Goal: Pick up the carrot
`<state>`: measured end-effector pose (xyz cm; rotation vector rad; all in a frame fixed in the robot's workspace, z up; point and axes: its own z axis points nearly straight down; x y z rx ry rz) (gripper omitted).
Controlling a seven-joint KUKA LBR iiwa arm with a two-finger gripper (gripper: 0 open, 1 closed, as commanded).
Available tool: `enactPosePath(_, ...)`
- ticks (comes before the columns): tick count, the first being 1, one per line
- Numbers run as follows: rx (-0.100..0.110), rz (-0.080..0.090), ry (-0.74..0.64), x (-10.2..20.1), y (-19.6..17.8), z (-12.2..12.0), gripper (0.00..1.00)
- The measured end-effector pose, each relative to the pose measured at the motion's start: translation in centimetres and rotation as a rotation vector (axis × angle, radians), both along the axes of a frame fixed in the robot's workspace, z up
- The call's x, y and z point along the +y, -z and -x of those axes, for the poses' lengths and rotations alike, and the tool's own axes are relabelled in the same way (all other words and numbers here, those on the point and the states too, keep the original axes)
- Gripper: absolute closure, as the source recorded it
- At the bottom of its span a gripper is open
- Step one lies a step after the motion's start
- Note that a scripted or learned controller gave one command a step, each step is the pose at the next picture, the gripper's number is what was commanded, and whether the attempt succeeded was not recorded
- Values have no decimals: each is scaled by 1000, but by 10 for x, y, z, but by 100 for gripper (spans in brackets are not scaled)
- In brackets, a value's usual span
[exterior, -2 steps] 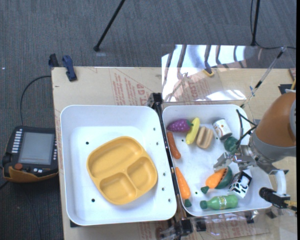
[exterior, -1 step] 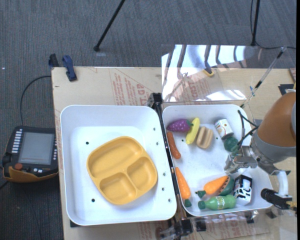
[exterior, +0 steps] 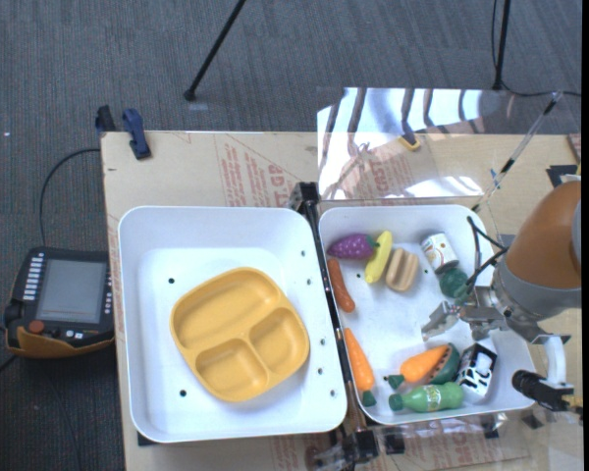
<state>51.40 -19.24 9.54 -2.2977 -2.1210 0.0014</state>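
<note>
A brown cardboard-faced bench [exterior: 236, 170] with red printing stands on dark grey carpet [exterior: 128, 37], and two shallow white bins sit side by side on it. The left bin [exterior: 142, 263] holds a yellow divided plate [exterior: 239, 334] near its middle. The right bin [exterior: 412, 216] carries the toy food: the carrot [exterior: 358, 360] lies along the bin's left wall, near the front, its green top toward the front edge. A thin orange sausage [exterior: 341, 285] lies further back along the same wall, beside a purple bunch of grapes [exterior: 350, 246], a banana [exterior: 379, 255] and a bread roll [exterior: 402, 269]. A small can [exterior: 437, 251] stands toward the back right.

The arm [exterior: 545, 253] reaches in from the right, and the gripper [exterior: 458, 314] hangs over the right half of this bin, well apart from the carrot. Its fingers appear spread with nothing between them, though the metal parts are hard to read. Just below it lie an orange-and-green vegetable [exterior: 429, 364], a green bottle [exterior: 430, 397] and a black-and-white block [exterior: 478, 371].

On the carpet to the left rests a control pendant [exterior: 67, 300] with its cable. Tripod legs [exterior: 231, 32] stand behind the bench, and a blue clamp [exterior: 134, 131] grips the bench's back left corner.
</note>
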Motion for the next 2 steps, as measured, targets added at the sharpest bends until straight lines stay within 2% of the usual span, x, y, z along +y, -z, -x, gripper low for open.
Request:
enactPosePath(1,-2,3,30,51,10,40,0)
enactPosePath(2,0,2,40,49,1,40,100)
